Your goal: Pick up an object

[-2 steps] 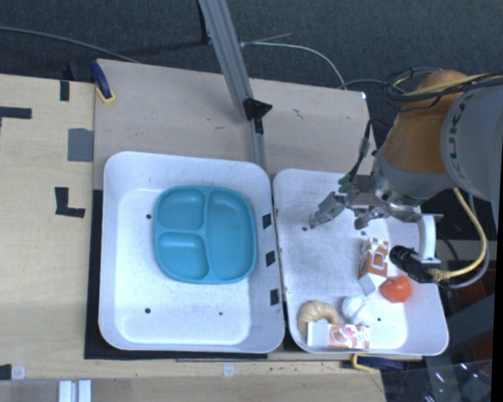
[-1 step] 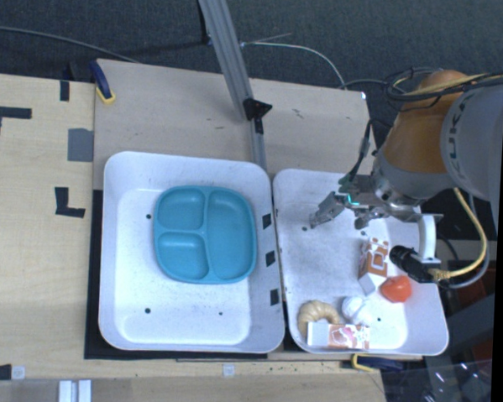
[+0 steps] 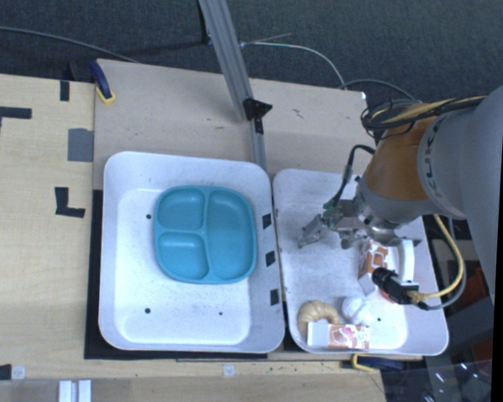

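Observation:
My gripper (image 3: 328,234) hangs low over the upper middle of the right bin (image 3: 307,190), open, with bare bin floor between its grey fingers (image 3: 309,234). Nothing is held. Loose objects lie further toward the front and right. A tan croissant-shaped piece (image 3: 319,310) rests near the front rim, with a small white lump (image 3: 353,308) beside it. An orange-and-white packet (image 3: 339,334) lies along the front edge. A second orange packet (image 3: 373,263) and a white piece (image 3: 406,259) sit just right of the gripper, partly under the wrist.
The left bin (image 3: 124,298) holds a blue divided plate (image 3: 206,234). A grey metal post (image 3: 230,56) slants down to the gap between the bins. Cables (image 3: 436,285) loop off the wrist over the right bin's right side.

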`<state>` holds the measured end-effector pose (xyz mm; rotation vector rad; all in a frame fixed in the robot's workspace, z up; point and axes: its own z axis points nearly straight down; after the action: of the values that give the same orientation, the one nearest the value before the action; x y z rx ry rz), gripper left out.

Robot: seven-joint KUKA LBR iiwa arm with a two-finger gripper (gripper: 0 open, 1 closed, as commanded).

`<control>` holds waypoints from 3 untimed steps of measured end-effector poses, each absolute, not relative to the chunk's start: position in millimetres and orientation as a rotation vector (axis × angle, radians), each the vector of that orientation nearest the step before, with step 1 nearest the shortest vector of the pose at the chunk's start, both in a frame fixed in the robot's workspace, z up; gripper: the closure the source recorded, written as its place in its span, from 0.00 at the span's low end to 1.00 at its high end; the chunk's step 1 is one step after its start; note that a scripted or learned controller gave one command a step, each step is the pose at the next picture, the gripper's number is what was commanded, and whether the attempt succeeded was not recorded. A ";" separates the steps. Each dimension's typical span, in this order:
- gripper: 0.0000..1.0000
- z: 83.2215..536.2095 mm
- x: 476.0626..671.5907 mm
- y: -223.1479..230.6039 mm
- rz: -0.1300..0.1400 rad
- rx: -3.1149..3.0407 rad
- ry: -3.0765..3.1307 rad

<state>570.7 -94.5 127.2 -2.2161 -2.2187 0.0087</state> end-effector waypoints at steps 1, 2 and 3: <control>0.00 87.1 570.4 -94.3 0.004 -2.219 -2.223; 1.00 98.7 570.6 -93.4 0.002 -2.217 -2.223; 1.00 161.3 568.6 -95.1 -0.004 -2.223 -2.225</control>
<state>568.6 -95.1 161.3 -2.2225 -2.2251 -0.0041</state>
